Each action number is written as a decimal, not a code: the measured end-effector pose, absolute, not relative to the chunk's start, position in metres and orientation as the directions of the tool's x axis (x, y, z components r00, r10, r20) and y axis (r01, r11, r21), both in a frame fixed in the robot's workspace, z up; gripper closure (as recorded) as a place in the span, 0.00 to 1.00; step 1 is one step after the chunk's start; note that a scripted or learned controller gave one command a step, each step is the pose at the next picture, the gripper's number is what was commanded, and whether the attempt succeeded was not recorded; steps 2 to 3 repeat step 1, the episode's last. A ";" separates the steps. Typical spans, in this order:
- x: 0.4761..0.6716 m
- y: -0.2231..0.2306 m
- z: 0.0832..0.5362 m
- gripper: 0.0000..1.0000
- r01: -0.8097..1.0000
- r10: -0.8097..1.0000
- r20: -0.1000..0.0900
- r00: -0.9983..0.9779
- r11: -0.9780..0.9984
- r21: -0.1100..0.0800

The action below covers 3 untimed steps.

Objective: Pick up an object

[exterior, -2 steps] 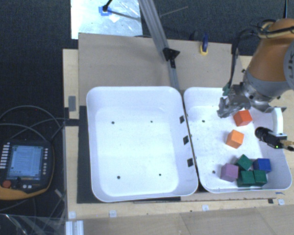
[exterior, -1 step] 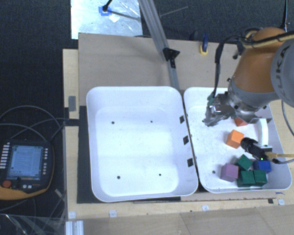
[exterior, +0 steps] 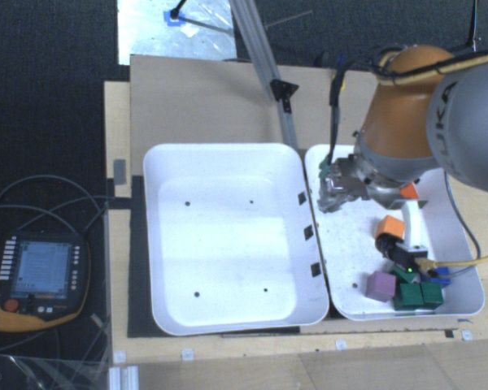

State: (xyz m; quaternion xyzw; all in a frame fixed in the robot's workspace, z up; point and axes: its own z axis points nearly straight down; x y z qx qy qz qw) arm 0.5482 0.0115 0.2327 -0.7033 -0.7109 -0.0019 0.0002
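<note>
Orange block (exterior: 389, 226) is the nearest likely pick; it sits around the middle of the right bin (exterior: 351, 242), toward its right wall. The gripper (exterior: 335, 187) hangs over that bin's far-left corner, close to the wall shared with the left bin (exterior: 228, 242), and I cannot tell whether it is spread or closed. From there the orange block lies toward the near-right, apart from it. It looks roughly cubic, so I see no long axis to line up with. A purple block (exterior: 381, 285) and the green blocks (exterior: 415, 296) lie farther off along the near edge, the green ones toward the near-right corner.
</note>
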 end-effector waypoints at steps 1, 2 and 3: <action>0.535 0.065 0.241 1.00 1.000 1.000 0.003 -0.012 0.012 0.002; 0.535 0.065 0.241 1.00 1.000 1.000 0.003 -0.012 0.012 0.002; 0.535 0.065 0.241 1.00 1.000 1.000 0.003 -0.012 0.012 0.002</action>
